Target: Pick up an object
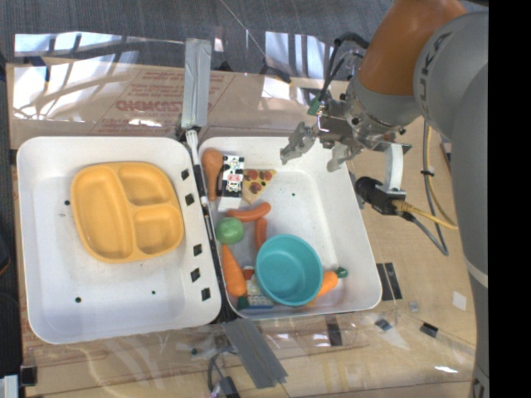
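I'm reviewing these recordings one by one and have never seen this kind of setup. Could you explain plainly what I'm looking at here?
This is one camera fixed above a bench, looking down at a slant. The grey arm with an orange band entering from the right is a robot; its pincer hangs open over the far edge of the right bin, holding nothing. The left bin holds a yellow divided plate. The right bin holds a teal bowl, toy carrots, a green ball, a sausage-like piece and other small toys. The job is to pick up an object; nothing is lifted yet.
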Controlling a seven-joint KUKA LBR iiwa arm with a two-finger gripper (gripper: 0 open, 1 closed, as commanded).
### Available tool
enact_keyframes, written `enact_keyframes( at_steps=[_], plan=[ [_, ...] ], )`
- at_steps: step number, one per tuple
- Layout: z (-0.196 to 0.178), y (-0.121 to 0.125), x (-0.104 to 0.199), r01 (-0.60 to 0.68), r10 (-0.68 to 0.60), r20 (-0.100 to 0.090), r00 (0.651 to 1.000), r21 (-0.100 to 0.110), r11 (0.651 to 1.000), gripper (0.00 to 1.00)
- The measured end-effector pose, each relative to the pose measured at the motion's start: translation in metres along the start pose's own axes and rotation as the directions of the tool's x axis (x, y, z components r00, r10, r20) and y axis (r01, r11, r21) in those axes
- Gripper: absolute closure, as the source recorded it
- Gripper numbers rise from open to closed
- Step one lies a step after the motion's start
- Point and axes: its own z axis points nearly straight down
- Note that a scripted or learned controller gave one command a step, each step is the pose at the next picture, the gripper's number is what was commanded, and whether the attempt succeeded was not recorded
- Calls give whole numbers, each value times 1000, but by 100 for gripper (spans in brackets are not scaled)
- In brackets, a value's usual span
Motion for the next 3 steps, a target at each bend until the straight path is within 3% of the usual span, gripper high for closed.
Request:
enact_keyframes(
  at_steps=[1, 2, 3],
  plan=[
    [136, -59, 6, 38, -38, -1, 999, 14, 999, 0],
    [185, -2, -20, 43, -43, -2, 999, -10, 999, 0],
    [177, -2, -19, 46, -46, -5, 999, -6, 999, 100]
  ],
)
